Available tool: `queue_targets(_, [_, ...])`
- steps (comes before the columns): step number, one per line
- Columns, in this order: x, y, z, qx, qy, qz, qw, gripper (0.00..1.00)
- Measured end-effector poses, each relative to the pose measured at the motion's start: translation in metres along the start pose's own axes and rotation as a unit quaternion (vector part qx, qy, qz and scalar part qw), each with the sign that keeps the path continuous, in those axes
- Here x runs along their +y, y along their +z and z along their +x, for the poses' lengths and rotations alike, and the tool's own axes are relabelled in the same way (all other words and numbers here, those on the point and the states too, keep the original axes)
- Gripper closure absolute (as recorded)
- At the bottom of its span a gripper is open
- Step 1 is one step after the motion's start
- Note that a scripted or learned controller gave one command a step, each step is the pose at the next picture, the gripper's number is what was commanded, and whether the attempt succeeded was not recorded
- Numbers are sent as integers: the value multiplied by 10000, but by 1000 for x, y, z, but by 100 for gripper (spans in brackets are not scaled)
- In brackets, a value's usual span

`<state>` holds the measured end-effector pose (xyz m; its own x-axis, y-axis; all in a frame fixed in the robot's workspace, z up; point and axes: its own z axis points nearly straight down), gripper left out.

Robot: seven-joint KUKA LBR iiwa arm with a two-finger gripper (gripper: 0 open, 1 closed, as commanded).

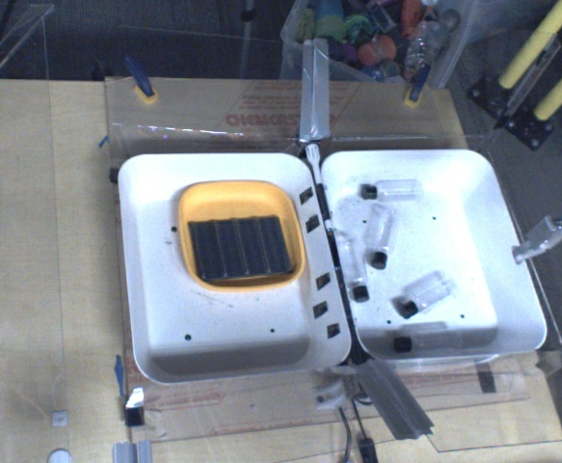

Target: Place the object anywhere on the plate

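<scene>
Yellow plate [241, 199] with a dark ribbed insert [238, 246] sits in the left bin [155, 336]; the right bin [473, 177] holds several clear plastic vials with black caps. One vial [389, 190] lies near the top, one [379, 234] in the middle, one [423, 293] lower right, and two more rest by the centre divider [327, 249]. None touches the plate. A grey metal part, seemingly the claw [548, 237], shows at the right edge, just outside the right bin; whether its fingers stand apart or together cannot be told. Judged step: picking a vial. A sound approach would choose the lower-right vial, well apart from its neighbours, close across its narrow body, lift clear of the divider, then release over the plate's middle.
</scene>
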<state>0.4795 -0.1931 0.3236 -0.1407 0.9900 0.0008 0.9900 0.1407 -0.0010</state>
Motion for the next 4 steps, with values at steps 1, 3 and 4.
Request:
queue_targets(1, [12, 68, -26, 1, -1680, -4, 9858, 0])
queue_targets(3, [125, 122, -46, -36, -4531, -33, 8915, 0])
queue_targets(4, [172, 87, -54, -45, -5330, -38, 8461, 0])
